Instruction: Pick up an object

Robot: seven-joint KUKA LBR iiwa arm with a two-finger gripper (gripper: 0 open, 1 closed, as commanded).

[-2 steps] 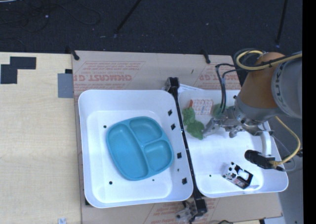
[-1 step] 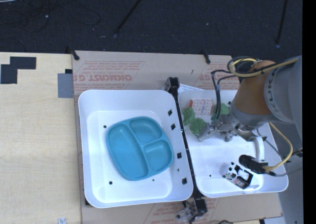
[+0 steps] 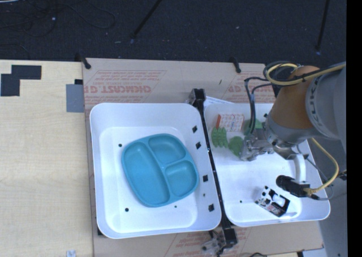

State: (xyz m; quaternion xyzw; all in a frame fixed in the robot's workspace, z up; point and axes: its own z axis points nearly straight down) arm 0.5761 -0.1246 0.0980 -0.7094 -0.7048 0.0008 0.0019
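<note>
My gripper [image 3: 249,151] reaches down into the right bin [image 3: 243,205] near its back middle, under the grey and orange wrist. It sits right beside a green toy [image 3: 234,145], touching or just above its right edge. A second green ribbed piece [image 3: 219,136] lies just to the left. A small white box with red print [image 3: 230,121] lies behind them. A black and white object [image 3: 272,201] rests near the bin's front right corner. The wrist hides whatever lies directly beneath it.
The left bin [image 3: 107,193] holds a blue divided plate [image 3: 159,168]. A black clamp bar [image 3: 206,154] runs between the two bins. Yellow and black cables [image 3: 322,176] hang off the arm over the right bin's right edge.
</note>
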